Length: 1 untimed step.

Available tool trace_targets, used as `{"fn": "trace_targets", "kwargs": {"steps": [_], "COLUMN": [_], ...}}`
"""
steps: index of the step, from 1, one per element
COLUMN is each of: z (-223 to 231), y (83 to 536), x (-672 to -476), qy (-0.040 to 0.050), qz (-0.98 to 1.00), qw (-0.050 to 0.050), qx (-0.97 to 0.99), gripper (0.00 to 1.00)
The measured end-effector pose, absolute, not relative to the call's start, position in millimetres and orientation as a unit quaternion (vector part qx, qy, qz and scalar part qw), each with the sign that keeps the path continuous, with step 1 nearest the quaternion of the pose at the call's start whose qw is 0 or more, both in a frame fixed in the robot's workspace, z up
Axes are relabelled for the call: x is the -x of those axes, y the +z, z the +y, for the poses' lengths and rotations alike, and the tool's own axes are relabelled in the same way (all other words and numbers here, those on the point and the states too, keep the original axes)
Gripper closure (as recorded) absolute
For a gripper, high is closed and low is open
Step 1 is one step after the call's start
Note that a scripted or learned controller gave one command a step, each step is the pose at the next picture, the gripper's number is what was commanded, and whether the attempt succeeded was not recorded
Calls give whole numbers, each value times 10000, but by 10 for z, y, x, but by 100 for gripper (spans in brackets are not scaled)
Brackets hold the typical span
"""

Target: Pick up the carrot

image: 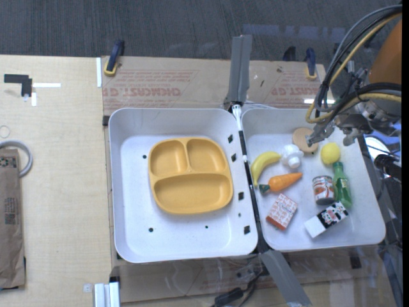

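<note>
The orange carrot [284, 181] lies in the right bin [367, 235], left of centre, with its green top pointing left toward the divider. A yellow banana [264, 164] sits just above its left end and a white mushroom-like piece [293, 157] just above its right end. My gripper [317, 137] hangs over the far part of the right bin, above a tan round piece [303, 137]. It is up and to the right of the carrot and apart from it. Cables and the wrist body hide much of it.
Around the carrot lie a lemon [330, 153], a green bottle [342, 185], a small can [323, 188], a red box [282, 210] and a white carton [326, 219]. The left bin [128, 235] holds a yellow divided plate [190, 174].
</note>
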<state>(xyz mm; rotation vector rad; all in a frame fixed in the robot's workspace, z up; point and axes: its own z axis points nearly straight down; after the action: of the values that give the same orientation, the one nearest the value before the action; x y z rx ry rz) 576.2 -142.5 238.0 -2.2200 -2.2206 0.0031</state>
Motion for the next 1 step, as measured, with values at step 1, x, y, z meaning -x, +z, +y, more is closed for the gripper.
{"fn": "trace_targets", "kwargs": {"steps": [1], "z": [-1569], "y": [984], "x": [-5705], "qy": [12], "qz": [-6596], "qw": [2], "qx": [7516], "gripper": [0]}}
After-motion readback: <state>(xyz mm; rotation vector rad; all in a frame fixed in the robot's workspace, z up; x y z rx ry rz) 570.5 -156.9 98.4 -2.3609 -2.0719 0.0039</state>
